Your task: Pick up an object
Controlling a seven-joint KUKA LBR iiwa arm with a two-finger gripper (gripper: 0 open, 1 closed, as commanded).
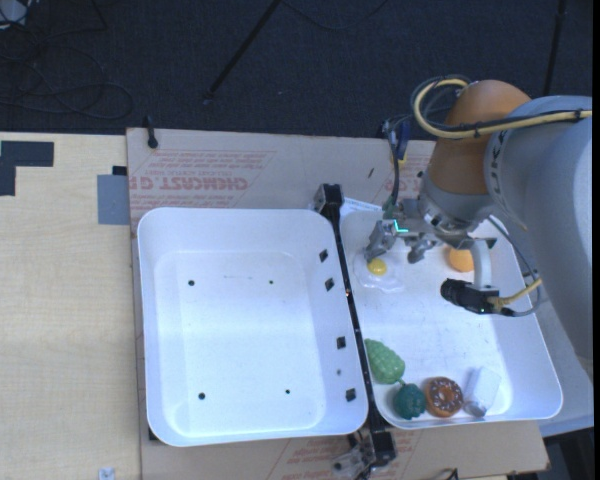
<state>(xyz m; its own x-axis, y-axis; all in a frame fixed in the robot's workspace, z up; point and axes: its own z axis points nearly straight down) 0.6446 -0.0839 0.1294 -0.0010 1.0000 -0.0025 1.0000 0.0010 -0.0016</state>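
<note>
Gripper point(384, 240) sits just above the small yellow ball point(378, 265), can't tell its state; ball looks light, smooth, roll-prone, so pinch across its middle.

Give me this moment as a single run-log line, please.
arm: over right bin | gripper: above small yellow object | grasp: none visible | near end: green, teal, donut-like items

glossy plastic bins point(235, 418); matt cardboard point(240, 173) — wood bench point(50, 308)
</note>
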